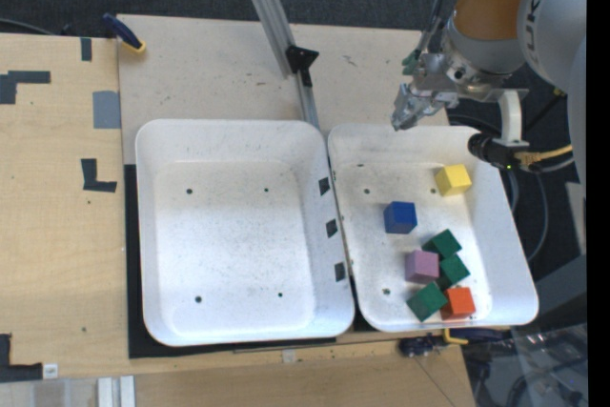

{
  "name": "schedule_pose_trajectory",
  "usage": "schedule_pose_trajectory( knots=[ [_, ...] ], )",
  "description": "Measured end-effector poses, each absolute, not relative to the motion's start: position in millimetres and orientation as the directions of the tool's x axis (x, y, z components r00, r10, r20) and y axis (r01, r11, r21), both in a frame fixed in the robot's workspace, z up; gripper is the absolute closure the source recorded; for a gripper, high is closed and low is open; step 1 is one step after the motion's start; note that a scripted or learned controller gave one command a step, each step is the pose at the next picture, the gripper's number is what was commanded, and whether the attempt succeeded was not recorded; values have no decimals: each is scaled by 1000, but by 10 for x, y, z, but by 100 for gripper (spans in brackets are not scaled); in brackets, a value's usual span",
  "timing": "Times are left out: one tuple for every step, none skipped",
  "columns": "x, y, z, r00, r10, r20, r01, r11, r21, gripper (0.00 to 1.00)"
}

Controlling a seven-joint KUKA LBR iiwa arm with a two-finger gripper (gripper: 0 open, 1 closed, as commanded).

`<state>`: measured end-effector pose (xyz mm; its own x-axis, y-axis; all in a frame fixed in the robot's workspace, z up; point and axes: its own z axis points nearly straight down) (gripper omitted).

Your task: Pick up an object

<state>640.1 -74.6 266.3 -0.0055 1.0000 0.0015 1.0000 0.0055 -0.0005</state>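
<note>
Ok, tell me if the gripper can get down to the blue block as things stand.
Probably yes. The gripper hangs over the right bin's far edge, and the blue block sits apart from the other blocks with open floor around it.

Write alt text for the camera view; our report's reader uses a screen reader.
The arm's tool hangs over the far rim of the right bin, which holds a yellow block, a blue block and a cluster of purple, green and orange blocks. The left bin sits beside it.

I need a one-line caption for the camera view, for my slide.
The pincer hovers over the right bin's far edge; the blue cube, yellow cube and other blocks lie ungrasped.
</note>
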Motion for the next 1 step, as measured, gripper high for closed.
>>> schedule_pose_trajectory(
  knots=[
    [6274, -148, 2638, -7, 1000, 2, 1000, 7, -2, 100]
  ],
)
